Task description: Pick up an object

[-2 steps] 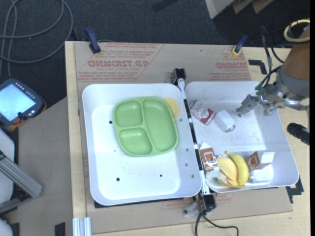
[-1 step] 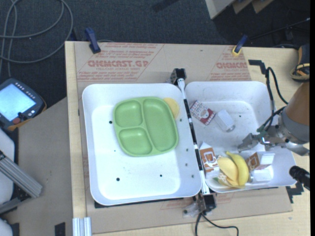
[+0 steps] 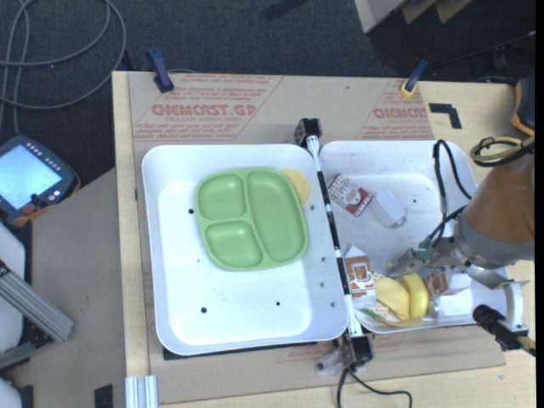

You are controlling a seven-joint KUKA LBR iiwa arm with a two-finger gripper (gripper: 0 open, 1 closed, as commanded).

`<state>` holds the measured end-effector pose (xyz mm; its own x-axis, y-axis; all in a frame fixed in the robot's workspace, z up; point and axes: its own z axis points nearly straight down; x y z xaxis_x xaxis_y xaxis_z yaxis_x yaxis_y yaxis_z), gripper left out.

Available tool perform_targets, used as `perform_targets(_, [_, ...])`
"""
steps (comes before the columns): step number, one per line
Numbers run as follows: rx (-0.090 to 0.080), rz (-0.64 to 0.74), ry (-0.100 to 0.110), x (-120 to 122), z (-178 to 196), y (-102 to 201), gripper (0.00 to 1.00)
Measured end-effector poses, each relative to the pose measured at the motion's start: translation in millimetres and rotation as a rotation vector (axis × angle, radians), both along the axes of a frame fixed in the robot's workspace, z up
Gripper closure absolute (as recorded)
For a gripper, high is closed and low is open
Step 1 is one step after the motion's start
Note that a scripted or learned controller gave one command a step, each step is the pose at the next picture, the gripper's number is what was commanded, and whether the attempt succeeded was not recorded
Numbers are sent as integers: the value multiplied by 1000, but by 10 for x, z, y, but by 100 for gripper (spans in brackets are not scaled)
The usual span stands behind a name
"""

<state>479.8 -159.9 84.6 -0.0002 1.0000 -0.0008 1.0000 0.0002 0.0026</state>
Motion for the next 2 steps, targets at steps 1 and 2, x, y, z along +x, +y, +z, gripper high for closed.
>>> perform_targets(1, [-1,-1,-2,3,98,-1,100])
perform_targets(2, [2,1,2,245,999,1223,100])
